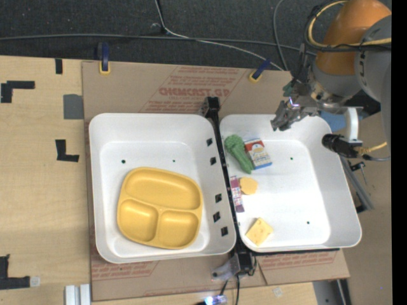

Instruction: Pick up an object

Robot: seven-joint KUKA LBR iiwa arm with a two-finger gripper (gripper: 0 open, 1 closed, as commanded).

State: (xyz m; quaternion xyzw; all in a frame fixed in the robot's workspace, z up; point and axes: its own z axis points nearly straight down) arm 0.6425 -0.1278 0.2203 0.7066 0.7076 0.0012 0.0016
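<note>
The right bin (331,189) holds a green vegetable-shaped toy (238,152), a small red, white and blue carton (257,154), a round yellow piece (248,185), a slim pink packet (236,194) by the left wall and a yellow cheese-like wedge (259,231). My gripper (284,119) hangs over the bin's far edge, up and to the right of the carton. Nothing shows between its fingers, and it touches none of the objects.
A yellow divided plate (159,207) lies in the left bin (105,138). A black clip strip (217,164) runs between the bins. The grey arm with its orange band (350,30) fills the upper right. Cables cross the dark background.
</note>
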